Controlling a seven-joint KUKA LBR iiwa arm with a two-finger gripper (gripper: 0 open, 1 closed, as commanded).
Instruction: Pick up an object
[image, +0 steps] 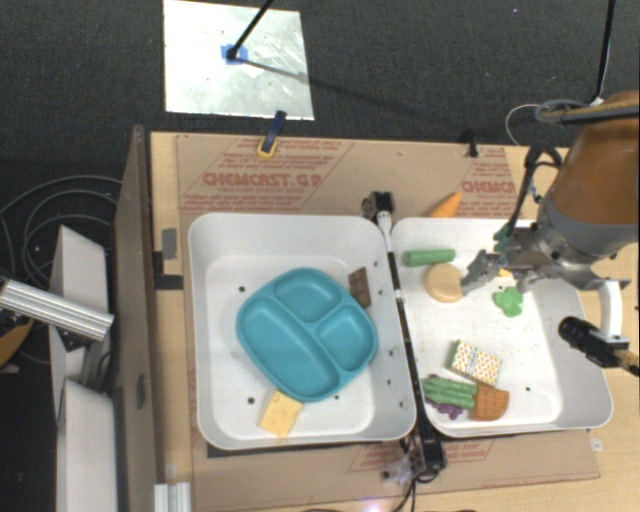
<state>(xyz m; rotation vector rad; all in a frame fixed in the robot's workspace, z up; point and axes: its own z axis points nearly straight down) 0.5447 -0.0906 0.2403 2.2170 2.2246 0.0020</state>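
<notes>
Brown cardboard covers the surface, and dark carpet lies behind it. On the far left, coiled black cables and a metal bar lie on the floor.

The left bin holds a blue divided plate. A yellow block lies just below the plate, and a small brown piece touches its upper right edge.

In the right bin, a green cylinder lies near the top left corner, with a beige round piece just under it. Lower down are a patterned square, a green bumpy item and an orange waffle piece.

The pincer hovers over the upper part of the right bin, beside the beige round piece; I cannot tell if it is open or closed. A small green object lies just below it. The arm reaches in from the right.
</notes>
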